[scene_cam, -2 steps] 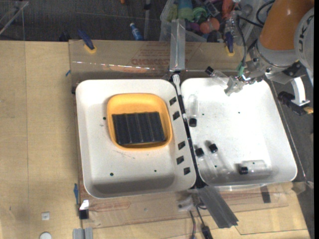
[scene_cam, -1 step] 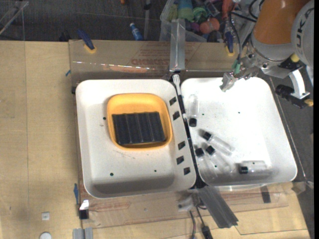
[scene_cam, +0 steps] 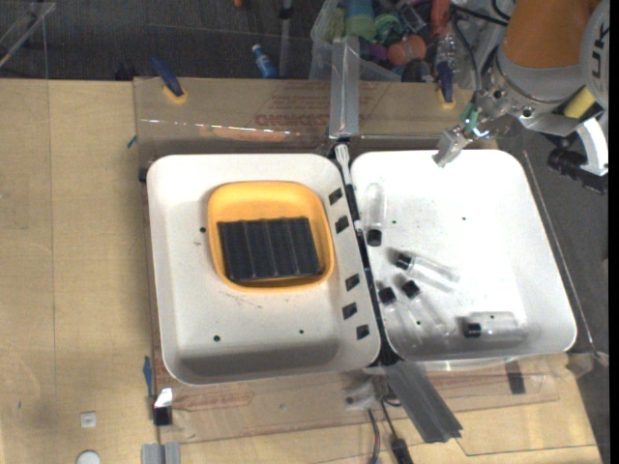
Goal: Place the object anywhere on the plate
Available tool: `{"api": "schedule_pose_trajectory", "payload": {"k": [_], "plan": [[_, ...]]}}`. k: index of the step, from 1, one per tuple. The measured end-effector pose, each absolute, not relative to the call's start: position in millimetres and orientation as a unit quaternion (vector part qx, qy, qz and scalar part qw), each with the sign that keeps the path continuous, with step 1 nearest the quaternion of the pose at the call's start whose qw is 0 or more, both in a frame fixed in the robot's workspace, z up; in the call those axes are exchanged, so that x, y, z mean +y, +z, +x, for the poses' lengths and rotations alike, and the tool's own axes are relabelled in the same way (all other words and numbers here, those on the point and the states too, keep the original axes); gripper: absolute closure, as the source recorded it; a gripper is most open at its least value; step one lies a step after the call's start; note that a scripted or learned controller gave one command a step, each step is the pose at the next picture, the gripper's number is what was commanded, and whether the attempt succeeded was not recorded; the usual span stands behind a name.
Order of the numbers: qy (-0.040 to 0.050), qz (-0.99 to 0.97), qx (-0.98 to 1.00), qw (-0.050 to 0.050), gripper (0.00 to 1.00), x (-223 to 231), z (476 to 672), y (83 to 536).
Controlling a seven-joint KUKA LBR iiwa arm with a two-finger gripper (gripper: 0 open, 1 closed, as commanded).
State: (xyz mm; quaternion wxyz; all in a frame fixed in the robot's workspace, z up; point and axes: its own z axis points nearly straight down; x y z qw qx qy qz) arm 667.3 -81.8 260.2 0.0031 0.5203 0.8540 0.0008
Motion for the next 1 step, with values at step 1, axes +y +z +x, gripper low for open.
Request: {"api": "schedule_pose_trajectory", "payload": {"k": [1], "plan": [[0.001,0.56,0.828,0.003,1.0,-94.1,667.7,287.0]]}}
